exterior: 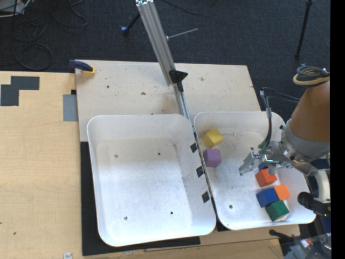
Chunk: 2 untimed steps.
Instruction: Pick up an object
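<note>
Light is even and fairly bright, with soft, weak shadows. The white bins (145, 177) left of the gripper (257, 163) come close to washing out, their speckles still legible. The dark floor (226, 20) beyond stays dim. Focus is mildly soft throughout, and the gripper's small parts blur together.

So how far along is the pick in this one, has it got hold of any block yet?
Done: the arm has reached into the right white bin, and the gripper sits low beside the red block. In hand: nothing shows between its fingers. Left: the grasp and lift. The yellow block, purple block, orange block, blue block and green block all lie in the bin.
</note>
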Available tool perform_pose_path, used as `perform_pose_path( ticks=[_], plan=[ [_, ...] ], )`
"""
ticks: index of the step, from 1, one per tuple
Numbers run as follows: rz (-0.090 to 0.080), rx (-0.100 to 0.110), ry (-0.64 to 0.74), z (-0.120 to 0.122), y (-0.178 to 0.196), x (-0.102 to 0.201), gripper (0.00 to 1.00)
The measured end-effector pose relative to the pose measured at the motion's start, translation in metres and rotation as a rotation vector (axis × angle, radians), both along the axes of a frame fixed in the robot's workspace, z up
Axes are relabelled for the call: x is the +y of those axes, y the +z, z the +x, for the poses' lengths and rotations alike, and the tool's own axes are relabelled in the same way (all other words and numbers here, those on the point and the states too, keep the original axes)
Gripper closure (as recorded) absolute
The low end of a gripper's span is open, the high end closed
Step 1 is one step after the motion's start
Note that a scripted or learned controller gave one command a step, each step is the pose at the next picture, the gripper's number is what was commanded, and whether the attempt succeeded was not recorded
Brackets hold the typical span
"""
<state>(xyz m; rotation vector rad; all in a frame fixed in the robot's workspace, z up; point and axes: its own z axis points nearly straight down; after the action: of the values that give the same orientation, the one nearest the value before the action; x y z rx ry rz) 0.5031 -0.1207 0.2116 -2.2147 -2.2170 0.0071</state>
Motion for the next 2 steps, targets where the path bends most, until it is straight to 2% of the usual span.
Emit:
perform_pose_path(
  ticks=[1,2],
  plan=[
    [-0.001,-0.006,-0.004,0.001,0.002,-0.001,0.0],
    [0.0,0.0,-0.002,-0.003,-0.042,-0.004,0.0]
  ],
)
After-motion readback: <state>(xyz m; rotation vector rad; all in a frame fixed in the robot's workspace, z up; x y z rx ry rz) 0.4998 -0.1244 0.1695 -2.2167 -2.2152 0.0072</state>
